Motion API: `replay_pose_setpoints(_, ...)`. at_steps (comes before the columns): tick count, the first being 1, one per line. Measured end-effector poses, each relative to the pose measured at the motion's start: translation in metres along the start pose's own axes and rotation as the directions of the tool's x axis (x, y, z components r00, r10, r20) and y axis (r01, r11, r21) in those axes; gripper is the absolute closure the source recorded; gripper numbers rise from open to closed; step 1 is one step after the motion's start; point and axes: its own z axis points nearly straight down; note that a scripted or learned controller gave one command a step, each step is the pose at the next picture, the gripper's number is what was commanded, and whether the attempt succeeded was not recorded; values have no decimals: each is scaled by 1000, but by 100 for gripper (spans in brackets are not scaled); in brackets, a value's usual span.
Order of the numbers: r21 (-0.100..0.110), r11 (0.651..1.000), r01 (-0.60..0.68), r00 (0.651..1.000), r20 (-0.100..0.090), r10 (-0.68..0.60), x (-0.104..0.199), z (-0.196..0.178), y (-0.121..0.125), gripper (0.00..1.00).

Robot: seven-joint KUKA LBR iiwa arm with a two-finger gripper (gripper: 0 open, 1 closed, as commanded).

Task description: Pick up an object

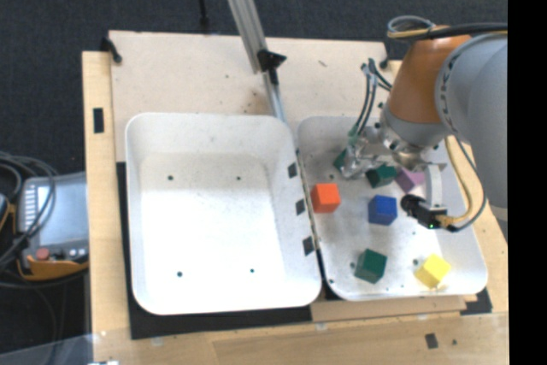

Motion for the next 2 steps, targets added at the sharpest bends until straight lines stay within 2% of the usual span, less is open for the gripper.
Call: replay_pose_setpoints(2,-3,1000,3,1000,1,-2,-6,-97,-7,100)
